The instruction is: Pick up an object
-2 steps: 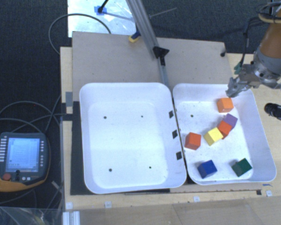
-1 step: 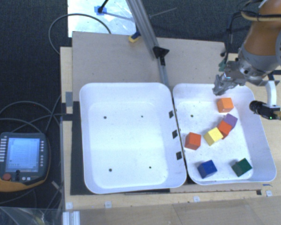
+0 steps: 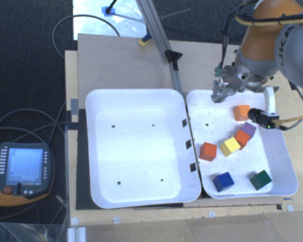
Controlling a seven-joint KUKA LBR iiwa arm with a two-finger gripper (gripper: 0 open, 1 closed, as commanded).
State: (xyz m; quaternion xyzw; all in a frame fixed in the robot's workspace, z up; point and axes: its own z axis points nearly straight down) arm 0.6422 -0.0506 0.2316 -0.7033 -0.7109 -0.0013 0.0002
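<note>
Lowest in the camera view, near the front rim of the right bin (image 3: 288, 185), sit a blue cube (image 3: 223, 181) and a green cube (image 3: 261, 179), well apart from each other. Starting from the left: a teach pendant (image 3: 21, 173) lies on the floor beside the tabletop (image 3: 126, 59), then comes the left bin (image 3: 136, 145). The right bin holds all the blocks: an orange-red cube (image 3: 208, 151), a yellow cube (image 3: 231, 146) touching a red cube (image 3: 242, 137), which touches a purple cube (image 3: 248, 129), and an orange cube (image 3: 241, 113) further back. The tool (image 3: 220, 92) hangs over the back left corner of that bin, gripping nothing; whether its fingers are spread or closed I cannot tell.

For a clean pick, the orange cube looks the best target: it is nearest the tool and stands alone, though a black fitting on the arm lies just beside it. The yellow-red-purple run is packed tight, leaving little finger room. Blue and green stand free but near the front wall, so fingers should align along that wall.
</note>
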